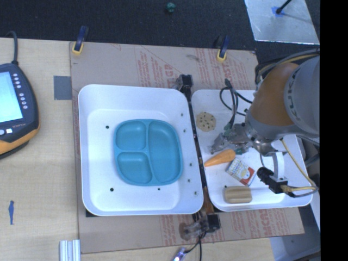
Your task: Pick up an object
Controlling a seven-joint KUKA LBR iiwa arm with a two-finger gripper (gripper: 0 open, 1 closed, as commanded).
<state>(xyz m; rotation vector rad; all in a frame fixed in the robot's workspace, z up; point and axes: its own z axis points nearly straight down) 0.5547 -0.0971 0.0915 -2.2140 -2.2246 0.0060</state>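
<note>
My gripper (227, 140) reaches down into the right bin (296, 200), its metal fingers just above an orange carrot-like piece (219, 158). Nothing shows between the fingers. A round tan cookie (205, 121) lies at the bin's back left. A small red and white packet (240, 171) sits beside the carrot. A tan wooden block (237, 194) rests near the bin's front wall. The grey arm with its orange band (274, 99) covers the bin's right part.
The left bin (92, 145) holds a blue divided plate (148, 151). A handheld pendant (15, 107) lies at the bench's left edge. Cables and a black connector (274, 181) trail over the right bin's right side. Clamps (79, 40) pin the cardboard at the back.
</note>
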